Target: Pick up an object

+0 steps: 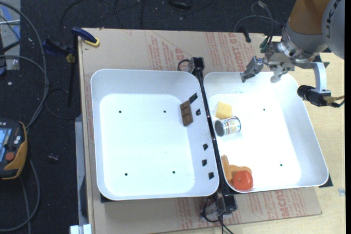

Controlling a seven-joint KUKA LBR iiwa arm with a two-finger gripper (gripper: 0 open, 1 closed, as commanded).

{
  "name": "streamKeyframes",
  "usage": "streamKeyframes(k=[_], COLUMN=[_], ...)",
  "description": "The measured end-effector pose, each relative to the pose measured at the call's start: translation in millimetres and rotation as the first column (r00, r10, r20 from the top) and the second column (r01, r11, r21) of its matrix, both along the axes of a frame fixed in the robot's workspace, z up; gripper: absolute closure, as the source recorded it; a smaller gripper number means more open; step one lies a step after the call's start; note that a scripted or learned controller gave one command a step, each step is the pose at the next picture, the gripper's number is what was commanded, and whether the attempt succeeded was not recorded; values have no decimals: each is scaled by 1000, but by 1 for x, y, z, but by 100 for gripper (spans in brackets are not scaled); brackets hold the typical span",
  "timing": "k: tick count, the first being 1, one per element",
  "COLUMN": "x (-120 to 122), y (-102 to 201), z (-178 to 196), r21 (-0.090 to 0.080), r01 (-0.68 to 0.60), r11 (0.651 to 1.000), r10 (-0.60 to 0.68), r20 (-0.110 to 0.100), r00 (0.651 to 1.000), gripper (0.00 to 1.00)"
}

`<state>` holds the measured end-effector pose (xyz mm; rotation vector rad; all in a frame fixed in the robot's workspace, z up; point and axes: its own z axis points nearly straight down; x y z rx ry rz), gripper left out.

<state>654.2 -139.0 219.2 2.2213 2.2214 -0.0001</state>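
My gripper point(265, 72) hangs over the far edge of the right bin point(285, 118), its two fingers spread apart with nothing between them. In that bin a yellow block point(223, 110) lies near the left wall, with a small can point(228, 126) on its side just in front of it. A red tomato point(242, 179) and an orange piece point(232, 168) sit in the near left corner. A brown chocolate bar point(187, 113) rests against the right wall of the left bin point(142, 140).
The arm point(312, 8) enters from the upper right. A black divider strip point(207, 129) runs between the bins. Cables lie on the dark floor behind the bench, and a yellow-handled clamp point(86, 36) grips the board's far left corner.
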Motion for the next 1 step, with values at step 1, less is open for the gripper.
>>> streamKeyframes(k=[1], x=[0], y=[0], z=[10], r21=[0], r01=[0], r11=[1000], r10=[0], r20=[1], r00=[1000], gripper=[100])
